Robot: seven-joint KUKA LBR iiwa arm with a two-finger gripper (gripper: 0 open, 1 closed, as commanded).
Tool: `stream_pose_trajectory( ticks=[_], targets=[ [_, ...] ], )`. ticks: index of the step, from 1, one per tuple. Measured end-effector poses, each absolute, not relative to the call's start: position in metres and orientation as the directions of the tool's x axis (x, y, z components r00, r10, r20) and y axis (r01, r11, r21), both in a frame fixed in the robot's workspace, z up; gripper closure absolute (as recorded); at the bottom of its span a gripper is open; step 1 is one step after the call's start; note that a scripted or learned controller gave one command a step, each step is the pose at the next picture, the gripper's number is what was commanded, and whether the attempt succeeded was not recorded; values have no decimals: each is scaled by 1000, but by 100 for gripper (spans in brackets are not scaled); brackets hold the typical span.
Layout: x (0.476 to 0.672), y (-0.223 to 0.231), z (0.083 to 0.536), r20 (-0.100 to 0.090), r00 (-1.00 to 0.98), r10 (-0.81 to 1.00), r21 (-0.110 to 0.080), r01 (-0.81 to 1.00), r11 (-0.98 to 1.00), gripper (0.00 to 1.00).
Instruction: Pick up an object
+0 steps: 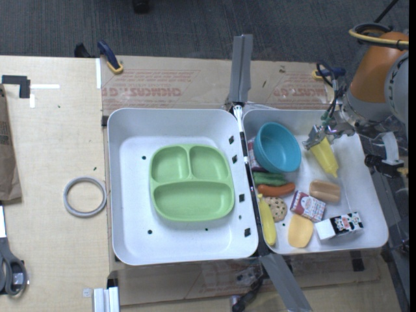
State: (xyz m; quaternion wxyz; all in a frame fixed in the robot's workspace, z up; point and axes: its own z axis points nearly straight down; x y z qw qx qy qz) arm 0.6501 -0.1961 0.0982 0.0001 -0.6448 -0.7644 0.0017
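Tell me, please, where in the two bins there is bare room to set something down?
Left bin: bare white floor rings the green divided plate, widest along the left wall and front. Right bin is crowded; bare floor remains only at its far right, beyond the yellow corn and milk carton.

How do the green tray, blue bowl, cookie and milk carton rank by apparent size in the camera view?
1. Green tray
2. Blue bowl
3. Milk carton
4. Cookie, close to the carton and partly hidden, so their order is unsure.

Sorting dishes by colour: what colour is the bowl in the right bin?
Blue bowl, seen in the camera view.
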Motion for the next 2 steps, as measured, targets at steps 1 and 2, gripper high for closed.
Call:
stream_pose_trajectory(
  ticks=[1,2],
  targets=[
    [613,-123,184,1,-155,988,-3,988,155,100],
    [627,-125,186,-2,198,980,-4,980,-198,100]
  ],
)
